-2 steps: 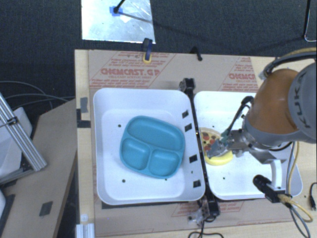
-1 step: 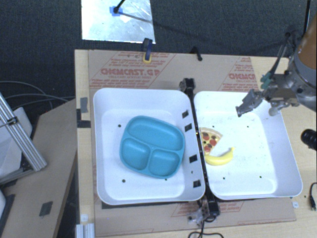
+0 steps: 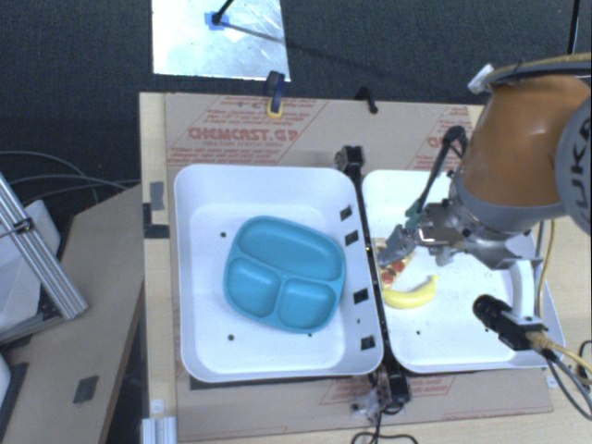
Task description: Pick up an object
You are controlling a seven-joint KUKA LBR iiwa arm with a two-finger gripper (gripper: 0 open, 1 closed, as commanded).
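Note:
A yellow banana lies in the right bin, near its left wall. Just above it sits a small red and white object, partly hidden. My gripper hangs low over the left part of the right bin, right above that small object and just up-left of the banana. The arm's orange band and grey wrist cover much of the bin's far right side. In the left bin rests a blue divided plate.
A black divider with clips runs between the two bins. A black cylindrical part of the arm sticks out over the right bin's front right. A yellow-handled clamp stands at the bench's back edge.

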